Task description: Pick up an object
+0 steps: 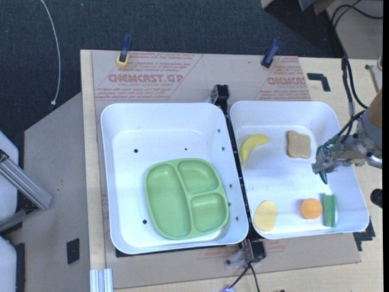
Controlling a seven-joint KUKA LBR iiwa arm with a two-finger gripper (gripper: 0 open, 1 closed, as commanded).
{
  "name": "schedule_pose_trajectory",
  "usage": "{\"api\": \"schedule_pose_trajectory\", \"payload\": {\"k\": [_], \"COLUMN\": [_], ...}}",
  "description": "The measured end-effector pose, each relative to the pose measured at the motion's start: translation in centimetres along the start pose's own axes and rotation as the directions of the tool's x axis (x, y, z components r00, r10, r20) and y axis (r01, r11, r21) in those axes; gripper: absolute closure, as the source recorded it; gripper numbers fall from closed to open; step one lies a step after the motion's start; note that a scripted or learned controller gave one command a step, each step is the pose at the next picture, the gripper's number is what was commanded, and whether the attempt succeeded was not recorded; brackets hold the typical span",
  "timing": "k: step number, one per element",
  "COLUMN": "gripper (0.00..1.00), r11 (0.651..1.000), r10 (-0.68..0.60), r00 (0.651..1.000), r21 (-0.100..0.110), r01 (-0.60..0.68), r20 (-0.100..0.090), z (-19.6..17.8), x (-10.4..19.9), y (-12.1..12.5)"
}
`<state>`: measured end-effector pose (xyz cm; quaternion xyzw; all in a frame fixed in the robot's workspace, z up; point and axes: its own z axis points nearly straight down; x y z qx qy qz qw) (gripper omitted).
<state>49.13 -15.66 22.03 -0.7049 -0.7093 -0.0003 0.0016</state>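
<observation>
The right white bin (273, 111) holds a yellow banana (251, 146), a tan bread-like slab (298, 144), a pale yellow disc (265, 215), an orange ball (311, 208) and a green stick (329, 209). My gripper (323, 165) hangs over the right part of this bin, below and right of the tan slab and above the green stick. Nothing shows between its fingertips. The arm comes in from the right edge.
The left white bin (121, 126) holds a green divided plate (185, 197). A black clip (220, 93) sits where the bins meet at the back. Blue and yellow clamps (124, 49) hold the cardboard board at the rear.
</observation>
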Motion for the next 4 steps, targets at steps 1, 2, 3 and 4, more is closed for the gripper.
{"api": "schedule_pose_trajectory", "payload": {"k": [1,2,3,4], "gripper": [1.00,1.00,1.00,1.00], "r11": [1.000,1.000,1.000,1.000], "r10": [0.004,0.000,0.001,0.001], "r00": [1.000,1.000,1.000,1.000], "r21": [-0.001,-0.004,0.002,0.002], "r01": [-0.004,0.000,-0.001,-0.001], "r20": [0.001,0.002,0.001,0.001], "z": [0.7,-0.5,0.6,1.2], "x": [4.7,10.2,15.5,21.0], "y": [1.0,1.4,1.7,1.2]}}
